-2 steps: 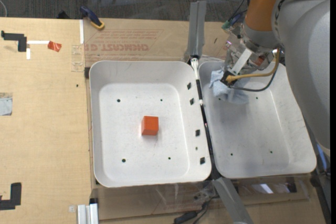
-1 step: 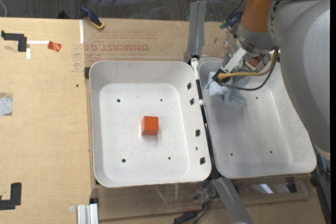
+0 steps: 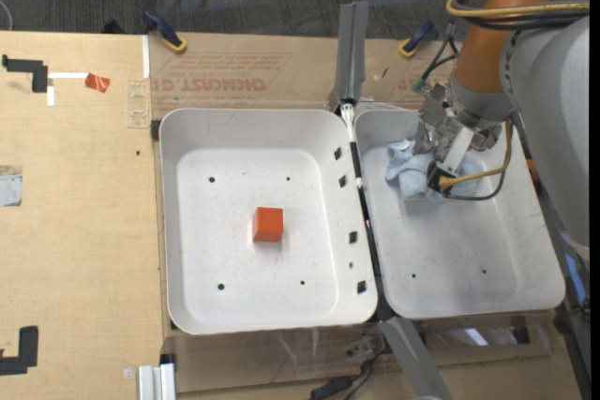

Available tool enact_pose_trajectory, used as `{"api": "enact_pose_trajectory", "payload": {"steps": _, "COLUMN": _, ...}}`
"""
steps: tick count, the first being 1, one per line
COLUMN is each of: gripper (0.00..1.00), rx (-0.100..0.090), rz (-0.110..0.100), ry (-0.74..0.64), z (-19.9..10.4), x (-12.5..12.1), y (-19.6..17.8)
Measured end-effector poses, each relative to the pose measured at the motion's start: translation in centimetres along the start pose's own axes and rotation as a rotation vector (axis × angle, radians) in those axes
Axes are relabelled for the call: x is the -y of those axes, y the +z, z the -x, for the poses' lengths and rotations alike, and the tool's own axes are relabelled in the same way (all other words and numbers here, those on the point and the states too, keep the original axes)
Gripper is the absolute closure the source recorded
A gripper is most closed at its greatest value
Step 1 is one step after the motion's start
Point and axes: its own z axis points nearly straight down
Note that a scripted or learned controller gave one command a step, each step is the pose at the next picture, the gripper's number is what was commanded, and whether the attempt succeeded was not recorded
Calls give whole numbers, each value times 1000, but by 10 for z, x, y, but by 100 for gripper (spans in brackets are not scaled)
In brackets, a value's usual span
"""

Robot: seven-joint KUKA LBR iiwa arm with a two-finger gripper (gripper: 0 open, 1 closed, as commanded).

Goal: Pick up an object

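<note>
Approach, judging by the pose: arm (image 3: 487,61) over the right bin (image 3: 487,290), jaws low at the crumpled pale blue cloth (image 3: 401,171) near that bin's far left corner. Touching it or just above it, impossible to say. Equally impossible to say whether the jaws are open or closed, masked as they are by the wrist; nothing seen gripped.

Second candidate: orange-red cube (image 3: 268,225), alone near the middle of the left bin (image 3: 187,201), well apart from the arm.

Next, probably: settle onto a raised fold of the cloth, close, then lift straight up, clear of the wall between the bins. Soft fabric, so likely to slip or trail.

Writing: red print on the cardboard sheet (image 3: 234,70) behind the bins, upside down from here, seemingly starting "CHEMC", the rest not safely legible. No readable label on cube, cloth, bins or bare worktop (image 3: 66,229).
</note>
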Motion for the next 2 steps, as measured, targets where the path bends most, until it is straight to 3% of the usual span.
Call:
{"api": "enact_pose_trajectory", "payload": {"steps": 1, "gripper": 100, "rx": -2, "rz": 2, "ry": -102, "z": -56, "x": 33, "y": -74}}
{"api": "enact_pose_trajectory", "payload": {"steps": 2, "gripper": 100, "rx": -1, "rz": 1, "ry": -42, "z": -74, "x": 37, "y": -73}}
